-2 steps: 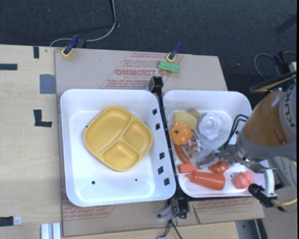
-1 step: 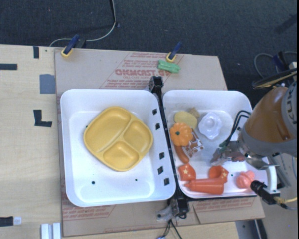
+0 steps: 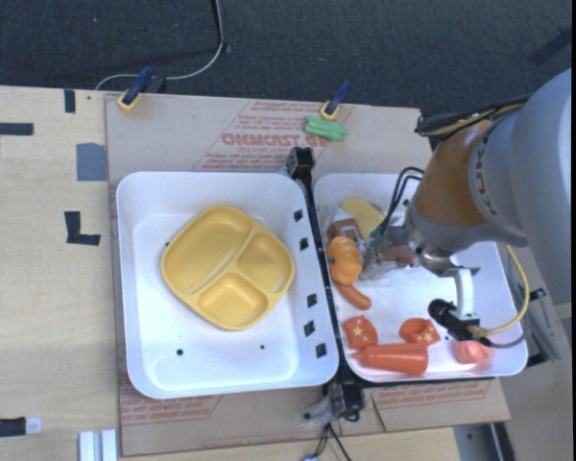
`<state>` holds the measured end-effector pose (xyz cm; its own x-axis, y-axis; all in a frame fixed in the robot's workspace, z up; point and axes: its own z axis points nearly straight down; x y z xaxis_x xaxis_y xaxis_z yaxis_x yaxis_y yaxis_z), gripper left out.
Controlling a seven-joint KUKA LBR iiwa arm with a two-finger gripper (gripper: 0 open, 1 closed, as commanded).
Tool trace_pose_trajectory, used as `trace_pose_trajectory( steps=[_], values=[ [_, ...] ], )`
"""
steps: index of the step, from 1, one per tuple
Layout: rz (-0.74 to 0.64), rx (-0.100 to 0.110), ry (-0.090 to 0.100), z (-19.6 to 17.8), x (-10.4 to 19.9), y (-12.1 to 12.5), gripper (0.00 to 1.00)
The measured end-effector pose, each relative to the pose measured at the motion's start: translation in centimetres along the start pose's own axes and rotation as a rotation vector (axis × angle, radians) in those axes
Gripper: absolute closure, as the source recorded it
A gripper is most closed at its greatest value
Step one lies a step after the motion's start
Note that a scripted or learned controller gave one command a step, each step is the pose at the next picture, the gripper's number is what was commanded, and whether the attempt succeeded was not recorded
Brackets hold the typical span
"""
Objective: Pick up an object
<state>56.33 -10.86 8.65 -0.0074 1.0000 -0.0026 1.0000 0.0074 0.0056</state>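
Tool [image 3: 376, 257] – low in right bin [image 3: 504, 267], beside orange pepper [image 3: 344, 258] | grip state – cannot tell

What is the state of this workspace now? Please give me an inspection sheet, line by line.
Surface: cardboard sheet under two white bins.
Job's things: right bin holds orange and red toy foods, among them a long carrot.
Clutter: yellow divided plate in left bin; green piece on the cardboard.
Grippers: gripper low in the right bin; grasp not visible.
Cables: black cable above; yellow cable at the arm.
Surroundings: dark floor.
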Motion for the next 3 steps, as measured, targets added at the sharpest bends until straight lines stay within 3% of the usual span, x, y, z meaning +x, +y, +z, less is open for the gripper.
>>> trace_pose_trajectory(
  steps=[2, 3],
  values=[
    [0.008, -0.006, -0.002, -0.1, 0.9, -3.4, 1.0],
    [0.008, 0.005, 0.003, -4.5, 1.0, -5.5, 1.0]
  ],
)
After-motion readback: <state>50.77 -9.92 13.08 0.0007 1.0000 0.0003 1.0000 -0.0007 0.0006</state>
